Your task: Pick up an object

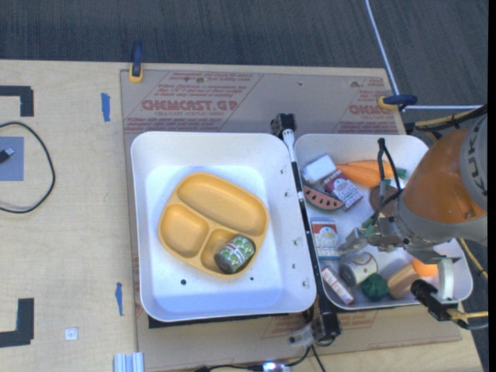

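My gripper (363,239) hangs low over the middle of the right bin (308,147), open, with nothing between its fingers. Just below it stands a small pale can (359,269). Beside the can lie a green lump (375,286) and a tan cylinder (401,279). To the gripper's left lies a printed card (324,236), with a watermelon slice (322,198) above it. A red and white packet (342,189), a white box (319,167) and an orange carrot (366,172) sit at the far end. The arm covers the bin's right side.
The left bin (155,161) holds a yellow divided plate (209,208) with a green-labelled can (234,253) in its lower right compartment. A small tube (336,284) lies at the right bin's near edge. A black clamp (284,122) sits between the bins at the back.
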`<control>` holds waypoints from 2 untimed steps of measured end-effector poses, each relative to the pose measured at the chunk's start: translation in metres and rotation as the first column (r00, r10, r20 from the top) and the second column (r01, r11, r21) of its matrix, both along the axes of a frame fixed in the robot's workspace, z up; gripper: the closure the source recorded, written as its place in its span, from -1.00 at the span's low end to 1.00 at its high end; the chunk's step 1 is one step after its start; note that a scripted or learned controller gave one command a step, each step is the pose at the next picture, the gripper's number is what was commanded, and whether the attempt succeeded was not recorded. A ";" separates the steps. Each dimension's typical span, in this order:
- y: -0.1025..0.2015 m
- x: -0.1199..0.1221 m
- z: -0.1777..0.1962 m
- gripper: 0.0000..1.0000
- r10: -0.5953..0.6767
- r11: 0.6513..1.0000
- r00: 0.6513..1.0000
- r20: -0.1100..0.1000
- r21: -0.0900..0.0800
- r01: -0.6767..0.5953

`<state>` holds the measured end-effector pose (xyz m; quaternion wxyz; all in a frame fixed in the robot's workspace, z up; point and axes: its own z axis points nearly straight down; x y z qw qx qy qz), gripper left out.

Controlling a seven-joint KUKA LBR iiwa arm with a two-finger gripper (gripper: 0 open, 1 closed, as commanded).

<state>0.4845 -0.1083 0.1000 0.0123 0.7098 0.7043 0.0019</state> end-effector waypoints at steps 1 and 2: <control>0.002 0.002 0.010 1.00 0.002 1.000 1.000 0.002 0.003 -0.002; 0.002 0.002 0.010 -1.00 0.003 1.000 1.000 0.002 0.003 -0.003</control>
